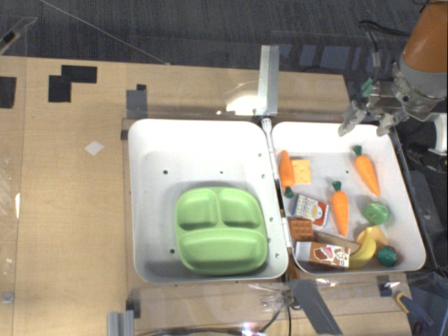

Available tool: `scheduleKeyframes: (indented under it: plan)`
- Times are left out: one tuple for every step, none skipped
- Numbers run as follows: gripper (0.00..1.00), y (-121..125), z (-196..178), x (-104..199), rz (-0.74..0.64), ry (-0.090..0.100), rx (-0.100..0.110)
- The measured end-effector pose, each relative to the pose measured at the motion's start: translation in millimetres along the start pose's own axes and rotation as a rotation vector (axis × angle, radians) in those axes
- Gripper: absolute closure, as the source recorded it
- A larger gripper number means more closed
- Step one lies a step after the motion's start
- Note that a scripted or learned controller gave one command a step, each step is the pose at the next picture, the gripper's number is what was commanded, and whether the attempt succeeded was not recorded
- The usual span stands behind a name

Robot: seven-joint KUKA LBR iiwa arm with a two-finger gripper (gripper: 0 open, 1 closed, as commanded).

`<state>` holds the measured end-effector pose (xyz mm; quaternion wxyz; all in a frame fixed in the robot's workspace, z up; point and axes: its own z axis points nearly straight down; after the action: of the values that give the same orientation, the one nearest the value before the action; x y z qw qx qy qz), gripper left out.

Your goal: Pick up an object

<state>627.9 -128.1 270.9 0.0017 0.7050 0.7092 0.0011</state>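
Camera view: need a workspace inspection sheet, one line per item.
Surface: wooden bench bearing two white bins side by side.
Job's things: right bin holds three carrots, a cheese slice, small cartons, a banana, green produce.
Clutter: left bin holds a green divided tray.
Grippers: gripper over the right bin's far rim, jaws apart, nothing between them.
Cables: black cable by the wrist.
Surroundings: dark carpet, black markers on the bench.

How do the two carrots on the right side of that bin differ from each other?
The upper carrot looks fatter and lies slanted, tip toward the lower right; the middle carrot looks slimmer and lies nearly straight up and down. The upper one sits nearer the gripper. Both are orange with green tops.
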Motion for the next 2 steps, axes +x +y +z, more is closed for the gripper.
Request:
scheduleKeyframes:
  plan:
    - [0.00,-66.5,127.7,-41.2,0.178,0.000,0.002]
    - [0.00,-89.4,178.1,-17.5,0.003,-0.003,-0.015]
